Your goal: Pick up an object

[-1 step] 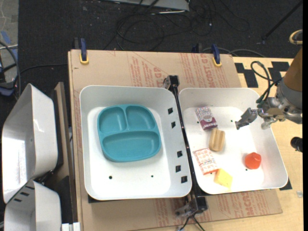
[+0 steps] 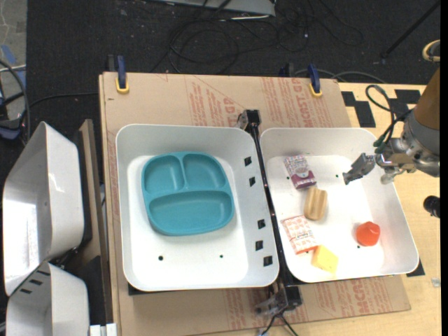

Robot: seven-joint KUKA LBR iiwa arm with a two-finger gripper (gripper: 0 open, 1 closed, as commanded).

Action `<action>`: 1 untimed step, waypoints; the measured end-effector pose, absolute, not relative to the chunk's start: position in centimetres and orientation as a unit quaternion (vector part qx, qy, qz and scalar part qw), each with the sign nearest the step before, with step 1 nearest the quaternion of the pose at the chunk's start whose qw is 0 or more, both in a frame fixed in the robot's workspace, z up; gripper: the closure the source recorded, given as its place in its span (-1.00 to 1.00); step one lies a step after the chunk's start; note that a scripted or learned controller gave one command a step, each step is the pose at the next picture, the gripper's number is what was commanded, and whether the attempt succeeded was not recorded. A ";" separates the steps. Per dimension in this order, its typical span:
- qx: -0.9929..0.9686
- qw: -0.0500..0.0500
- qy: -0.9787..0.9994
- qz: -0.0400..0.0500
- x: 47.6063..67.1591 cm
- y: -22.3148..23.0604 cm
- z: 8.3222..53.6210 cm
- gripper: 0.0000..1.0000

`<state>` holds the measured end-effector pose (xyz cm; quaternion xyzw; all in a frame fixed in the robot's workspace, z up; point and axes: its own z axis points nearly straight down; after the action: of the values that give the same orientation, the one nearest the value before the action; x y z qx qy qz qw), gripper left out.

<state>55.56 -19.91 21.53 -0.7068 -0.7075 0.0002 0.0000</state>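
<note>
gripper [image 2: 364, 165] hangs over the right bin [image 2: 402, 208], near its upper right part, with nothing between its fingers; whether they stand apart or together i cannot tell from this slanted view. the grey arm [image 2: 420, 131] reaches in behind it from 3 o'clock.

no object is lifted yet, so the pick is, as i judge it, at its start: choosing, descending, closing and raising all remain.

candidates all lie in the right bin. from the gripper, a purple and white packet [image 2: 299, 171] lies at 9 o'clock, a tan roll [image 2: 316, 204] at 8 o'clock just below that packet, an orange-red object [image 2: 367, 234] at 6 o'clock, a red-printed sachet [image 2: 299, 234] at 7 o'clock, and a yellow piece [image 2: 324, 259] touching or just beside the sachet's lower corner.

left bin [image 2: 133, 208] bears a teal divided plate [image 2: 187, 192], well apart from the gripper.
</note>
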 end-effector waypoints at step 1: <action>-0.708 0.002 -0.706 0.001 55.1 -20.3 15.3 -1.00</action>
<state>55.14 -20.27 15.26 -0.7077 -0.7065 0.0014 0.0022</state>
